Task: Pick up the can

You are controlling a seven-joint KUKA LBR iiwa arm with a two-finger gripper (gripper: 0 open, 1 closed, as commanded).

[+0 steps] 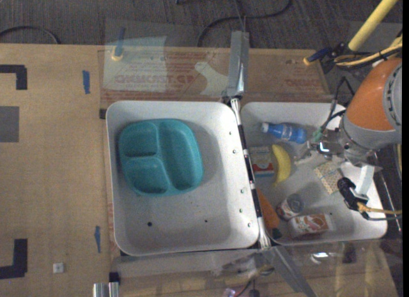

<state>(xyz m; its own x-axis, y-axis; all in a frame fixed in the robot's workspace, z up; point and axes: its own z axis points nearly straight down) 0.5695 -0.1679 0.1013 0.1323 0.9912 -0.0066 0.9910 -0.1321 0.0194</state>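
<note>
The can (291,207) is small, with a grey round top, and sits near the front of the right bin (370,228), just right of an orange carrot (268,211). My gripper (321,145) hangs over the back right part of that bin, beside a blue bottle (285,131). It is above and behind the can, clearly apart from it. The grey wrist and orange band rise behind it at the right edge.
A yellow banana (281,163) and a small red-and-white carton (261,161) lie mid-bin. A brown-and-white packet (312,223) lies right of the can. A pale mesh pad (327,176) sits under the wrist. The left bin (192,225) holds a teal divided plate (160,156).
</note>
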